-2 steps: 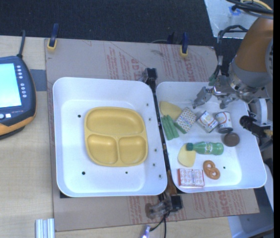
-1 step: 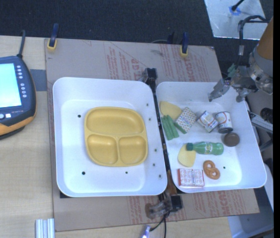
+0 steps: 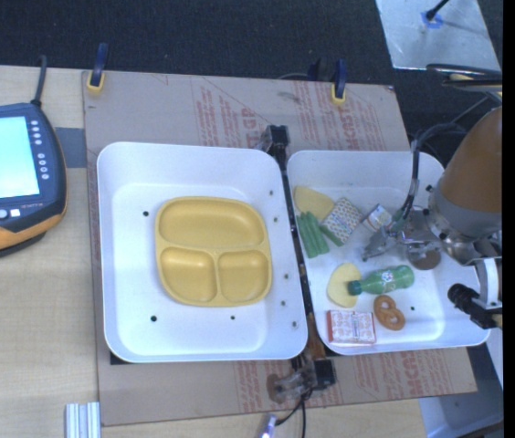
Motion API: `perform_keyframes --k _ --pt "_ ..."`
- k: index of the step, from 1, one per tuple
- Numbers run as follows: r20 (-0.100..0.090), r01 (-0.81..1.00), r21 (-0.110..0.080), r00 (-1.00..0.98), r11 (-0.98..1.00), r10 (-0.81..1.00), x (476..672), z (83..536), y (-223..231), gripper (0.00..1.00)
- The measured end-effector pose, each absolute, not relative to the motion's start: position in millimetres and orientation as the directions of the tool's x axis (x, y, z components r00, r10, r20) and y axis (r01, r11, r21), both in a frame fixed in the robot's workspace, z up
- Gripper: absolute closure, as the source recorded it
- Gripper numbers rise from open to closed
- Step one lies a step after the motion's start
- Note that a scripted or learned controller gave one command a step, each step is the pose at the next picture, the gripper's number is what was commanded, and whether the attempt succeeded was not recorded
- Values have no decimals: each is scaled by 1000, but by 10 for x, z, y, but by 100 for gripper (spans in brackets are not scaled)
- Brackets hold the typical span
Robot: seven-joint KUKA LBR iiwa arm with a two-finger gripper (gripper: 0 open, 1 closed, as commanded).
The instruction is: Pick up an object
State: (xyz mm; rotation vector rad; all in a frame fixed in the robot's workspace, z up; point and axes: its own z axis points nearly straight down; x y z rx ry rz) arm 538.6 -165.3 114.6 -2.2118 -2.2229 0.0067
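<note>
A single fixed camera looks down at a slant from above the table [image 3: 29,336], both white bins [image 3: 130,336] framed mid-distance, arm [image 3: 472,176] entering beside them.

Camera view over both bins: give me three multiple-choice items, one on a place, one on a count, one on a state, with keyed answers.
1. Where does the yellow plastic divided tray lie?
A. in the left white bin
B. in the right white bin
C. on the bare bench

2. How many compartments does that tray have?
A. two
B. three
C. four

3. How does the small green plastic bottle sit?
A. upright
B. hanging from the tool
C. on its side

Answers: 1 A, the tray rests on the floor of the left white bin. 2 B, one wide compartment above two smaller ones. 3 C, it lies lengthwise in the right white bin, partly over a flat yellow piece.
</note>
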Motion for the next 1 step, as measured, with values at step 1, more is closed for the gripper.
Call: perform_keyframes --k 1 --pt "0 1000 -3 -4 4 1000 6224 920 -2117 0"
